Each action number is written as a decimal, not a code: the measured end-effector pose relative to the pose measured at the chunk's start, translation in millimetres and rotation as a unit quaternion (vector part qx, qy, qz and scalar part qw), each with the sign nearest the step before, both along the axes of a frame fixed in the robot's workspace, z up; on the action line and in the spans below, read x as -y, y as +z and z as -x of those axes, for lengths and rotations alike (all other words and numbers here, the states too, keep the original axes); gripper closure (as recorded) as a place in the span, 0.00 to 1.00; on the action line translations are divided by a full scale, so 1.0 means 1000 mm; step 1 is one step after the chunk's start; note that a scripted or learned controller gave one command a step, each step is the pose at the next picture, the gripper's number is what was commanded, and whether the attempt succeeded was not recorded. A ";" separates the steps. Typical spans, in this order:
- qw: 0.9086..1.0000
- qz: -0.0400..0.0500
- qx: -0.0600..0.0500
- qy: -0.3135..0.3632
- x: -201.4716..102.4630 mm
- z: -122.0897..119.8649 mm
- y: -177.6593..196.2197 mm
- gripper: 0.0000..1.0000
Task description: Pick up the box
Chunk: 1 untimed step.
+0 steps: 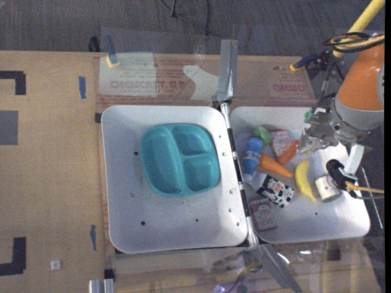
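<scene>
Several small items lie in the right bin (342, 224). A pinkish box (280, 141) lies near the bin's far side, next to an orange carrot (273, 164). A black-and-white patterned box (276, 191) rests near the middle, and a flat reddish packet (264, 214) lies at the bin's near left corner. My gripper (310, 141) hangs over the far right part of this bin, just right of the pinkish box and above a yellow banana (304, 179). Nothing shows between its fingers.
The left bin (122, 212) holds a teal divided plate (180, 158). A blue bottle (252, 154), a green object (263, 132) and a white roll (327, 188) also lie in the right bin. A metal divider (235, 170) separates the bins.
</scene>
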<state>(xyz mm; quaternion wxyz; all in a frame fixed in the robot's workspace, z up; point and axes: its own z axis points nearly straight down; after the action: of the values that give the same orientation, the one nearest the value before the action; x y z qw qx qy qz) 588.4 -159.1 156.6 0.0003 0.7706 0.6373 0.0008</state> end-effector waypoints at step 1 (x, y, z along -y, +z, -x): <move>0.996 0.000 -0.001 0.087 -0.016 0.073 -0.020 1.00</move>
<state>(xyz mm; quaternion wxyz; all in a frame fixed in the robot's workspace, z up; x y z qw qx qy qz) 515.7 -143.5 136.9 -0.0009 0.7123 0.7019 -0.0001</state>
